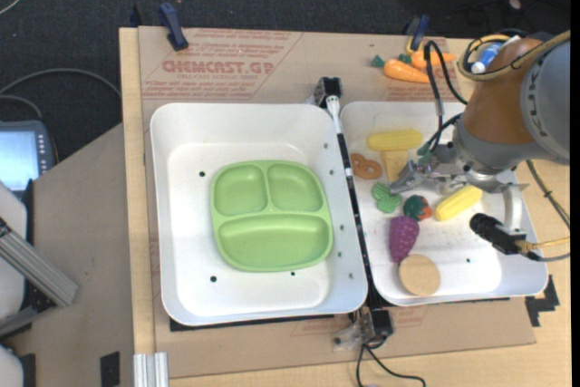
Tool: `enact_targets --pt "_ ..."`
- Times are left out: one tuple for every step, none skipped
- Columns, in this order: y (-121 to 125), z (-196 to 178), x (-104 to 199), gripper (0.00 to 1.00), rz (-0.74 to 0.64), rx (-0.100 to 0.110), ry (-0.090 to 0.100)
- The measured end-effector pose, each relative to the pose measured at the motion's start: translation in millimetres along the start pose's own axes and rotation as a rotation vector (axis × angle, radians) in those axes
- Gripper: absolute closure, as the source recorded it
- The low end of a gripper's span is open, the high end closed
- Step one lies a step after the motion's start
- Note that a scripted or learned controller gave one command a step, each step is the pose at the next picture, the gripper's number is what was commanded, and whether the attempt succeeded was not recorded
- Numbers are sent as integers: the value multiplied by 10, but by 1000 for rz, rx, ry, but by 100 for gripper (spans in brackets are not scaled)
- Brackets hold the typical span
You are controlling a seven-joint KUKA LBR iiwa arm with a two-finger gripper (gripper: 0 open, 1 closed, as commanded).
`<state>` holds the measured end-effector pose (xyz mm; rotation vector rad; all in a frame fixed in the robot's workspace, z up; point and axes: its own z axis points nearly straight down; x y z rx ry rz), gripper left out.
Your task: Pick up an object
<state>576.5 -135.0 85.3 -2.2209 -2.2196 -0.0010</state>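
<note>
Dark carpet surrounds our bench, a cardboard-brown board printed with red lettering and held by blue clamps at its far edge, with cables trailing over the floor and a lit screen at the view's left edge. On it we see two shallow white bins side by side. We find the left bin holding a green divided plate. We find the right bin holding the toy food: a yellow corn cob, a small brown pretzel, a pale yellow wedge, a green piece, a red-and-green piece, a yellow banana-like piece, a purple grape bunch and a tan round disc. An orange carrot lies outside the bins on the board.

We judge the pick as not yet done. Our gripper is low in the right bin among the wedge, the green piece and the red-and-green piece, but we cannot tell how the claw stands, nor see anything lifted. Every object appears to rest on the bin floor, so closing on one and raising it is what we think remains.
</note>
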Motion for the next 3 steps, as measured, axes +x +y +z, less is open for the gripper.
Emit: enact_targets --pt "-725 -14 383 0 2 -2 -1" --pt "-690 -117 378 100 0 -8 -1" --pt "-959 -1413 943 100 -8 -13 0"
